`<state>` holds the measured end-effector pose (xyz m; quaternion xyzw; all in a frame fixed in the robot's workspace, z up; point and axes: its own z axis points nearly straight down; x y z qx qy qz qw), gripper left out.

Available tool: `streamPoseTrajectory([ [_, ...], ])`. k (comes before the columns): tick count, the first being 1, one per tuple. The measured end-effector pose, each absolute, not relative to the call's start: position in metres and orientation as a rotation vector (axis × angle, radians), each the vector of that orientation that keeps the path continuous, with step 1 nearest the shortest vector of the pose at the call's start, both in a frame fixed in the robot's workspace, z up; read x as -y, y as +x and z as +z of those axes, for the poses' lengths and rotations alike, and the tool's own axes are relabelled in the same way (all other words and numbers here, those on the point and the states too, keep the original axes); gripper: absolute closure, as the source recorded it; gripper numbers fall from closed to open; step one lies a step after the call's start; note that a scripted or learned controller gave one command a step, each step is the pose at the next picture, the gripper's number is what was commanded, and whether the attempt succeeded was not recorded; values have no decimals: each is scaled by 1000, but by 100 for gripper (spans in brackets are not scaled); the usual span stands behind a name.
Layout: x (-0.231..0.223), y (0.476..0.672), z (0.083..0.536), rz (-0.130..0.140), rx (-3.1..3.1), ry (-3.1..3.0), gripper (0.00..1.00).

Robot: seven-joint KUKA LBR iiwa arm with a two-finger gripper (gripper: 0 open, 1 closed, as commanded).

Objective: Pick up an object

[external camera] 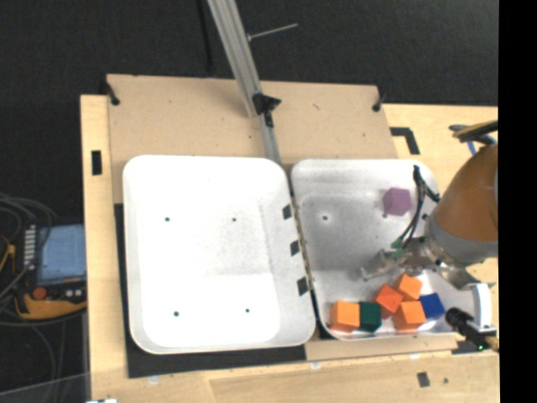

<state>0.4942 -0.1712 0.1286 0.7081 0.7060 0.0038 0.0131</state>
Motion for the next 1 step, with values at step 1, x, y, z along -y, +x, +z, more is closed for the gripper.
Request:
streamPoseTrajectory([
  [1, 171, 494, 137, 15, -2187, 2218, 100],
])
